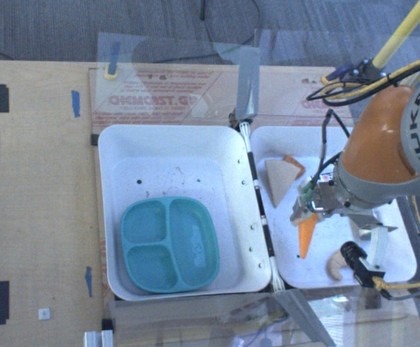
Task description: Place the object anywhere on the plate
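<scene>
You were looking down on two white bins set side by side, and the teal plate (169, 244) serves here as the landmark. It was a divided plate lying in the near part of the left bin (116, 147), with bare bin floor beyond it.

To the right of the plate, across the ridge where the bins meet, lay the right bin (267, 137). There the gripper (305, 210) hung from the grey and orange arm (376, 147). An orange carrot (306, 236) pointed downward from just under the gripper, its top end at the tool. Whether the carrot was truly clamped, or merely lay on the bin floor beneath, could not be told, and neither could how far the hand was open.

Farther right of the plate than the carrot was a small pale piece (335, 267), and beyond the carrot, toward the far side, a tan wedge (280, 178).

To do this step well, you would probably have confirmed the hold first, then lifted high enough for the carrot tip to clear the ridge between the bins. You would then have carried it left until it was over the plate, and lowered it close before letting go, so it would not roll off.
</scene>
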Available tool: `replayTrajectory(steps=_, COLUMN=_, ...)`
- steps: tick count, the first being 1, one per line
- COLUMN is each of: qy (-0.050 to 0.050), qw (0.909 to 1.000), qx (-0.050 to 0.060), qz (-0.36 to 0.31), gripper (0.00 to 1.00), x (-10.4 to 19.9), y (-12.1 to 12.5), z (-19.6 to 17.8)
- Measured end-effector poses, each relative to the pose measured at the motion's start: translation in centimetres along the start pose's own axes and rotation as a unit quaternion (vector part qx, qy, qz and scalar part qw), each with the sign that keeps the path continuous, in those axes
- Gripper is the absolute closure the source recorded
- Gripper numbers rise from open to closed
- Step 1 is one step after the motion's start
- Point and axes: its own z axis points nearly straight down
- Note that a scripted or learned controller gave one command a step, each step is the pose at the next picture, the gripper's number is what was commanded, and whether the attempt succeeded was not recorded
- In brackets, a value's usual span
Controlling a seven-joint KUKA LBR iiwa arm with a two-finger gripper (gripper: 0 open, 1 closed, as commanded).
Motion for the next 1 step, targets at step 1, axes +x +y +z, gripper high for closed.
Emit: replayTrajectory(steps=1, qy=0.0, qw=0.9967, qx=0.0, qz=-0.081, gripper=1.0, x=6.74, y=1.49, z=0.01)
